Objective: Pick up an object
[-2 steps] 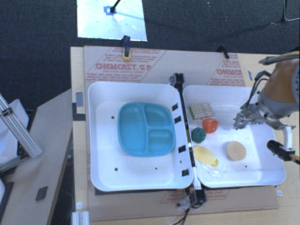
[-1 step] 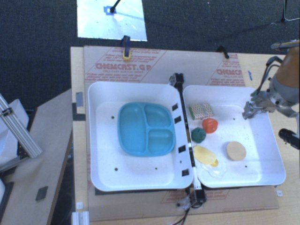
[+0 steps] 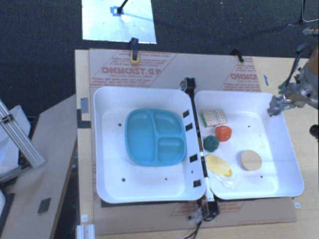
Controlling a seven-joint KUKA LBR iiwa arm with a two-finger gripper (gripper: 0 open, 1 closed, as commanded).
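In the right bin [image 3: 279, 133] lie a patterned speckled block [image 3: 213, 117], a red tomato-like ball [image 3: 223, 133], a dark green ball [image 3: 211, 143], a yellow banana-shaped piece [image 3: 218, 165] and a tan round disc [image 3: 250, 160]. My gripper [image 3: 277, 105] hangs over the bin's far right rim, well to the right of all these objects. Nothing shows between its fingers.
The left bin [image 3: 107, 133] holds a blue divided tray [image 3: 154, 137]. A row of black clips [image 3: 192, 128] runs along the seam between the bins. A yellow clamp [image 3: 134, 54] sits at the back of the board. An aluminium rail [image 3: 17, 136] lies at far left.
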